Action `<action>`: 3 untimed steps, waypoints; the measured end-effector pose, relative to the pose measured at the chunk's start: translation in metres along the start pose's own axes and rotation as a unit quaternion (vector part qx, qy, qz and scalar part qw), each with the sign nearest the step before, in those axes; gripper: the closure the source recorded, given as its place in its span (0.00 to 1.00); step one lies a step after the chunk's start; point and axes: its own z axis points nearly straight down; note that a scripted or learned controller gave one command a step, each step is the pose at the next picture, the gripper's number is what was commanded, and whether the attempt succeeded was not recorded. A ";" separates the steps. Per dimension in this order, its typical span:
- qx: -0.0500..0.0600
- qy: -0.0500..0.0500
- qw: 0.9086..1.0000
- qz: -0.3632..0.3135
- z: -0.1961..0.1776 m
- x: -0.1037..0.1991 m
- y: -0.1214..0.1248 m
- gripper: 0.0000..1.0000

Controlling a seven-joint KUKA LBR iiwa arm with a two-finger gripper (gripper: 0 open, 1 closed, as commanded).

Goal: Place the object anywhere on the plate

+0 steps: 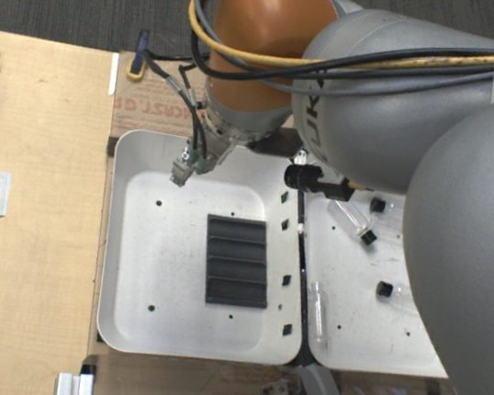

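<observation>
Bulk of the frame's right and top is taken up by the grey KUKA arm (413, 88), whose rounded orange band (263, 36) is seen above the wrist, with black and yellow cables looped around it. Below the arm, two shallow white bins are seen side by side on the bench: the left white bin (132, 248) and the right white bin (391, 345), the latter partly covered by the arm. A pale wooden board (27, 204) is seen to the left of the bins.

In the left bin, a dark grey rectangular ribbed object (237, 261) is found lying flat, a little right of the bin's centre; four parallel raised slats can be made out across its top, and it is set slightly askew to the bin's walls.

The two-finger gripper (184, 171) is seen at the upper left corner of the left bin, well apart from the ribbed object. Whether its fingers are parted or closed cannot be told, and nothing is seen held between them.

Small black bits (385, 289) are scattered on the right bin's floor.
</observation>
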 end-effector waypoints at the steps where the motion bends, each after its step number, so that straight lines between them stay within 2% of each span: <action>1: 0.000 0.001 1.000 0.000 0.008 0.047 -0.030 1.00; 2: -0.001 0.000 0.998 -0.057 -0.007 0.032 -0.020 1.00; 3: 0.000 0.001 0.991 -0.132 0.004 0.048 -0.030 1.00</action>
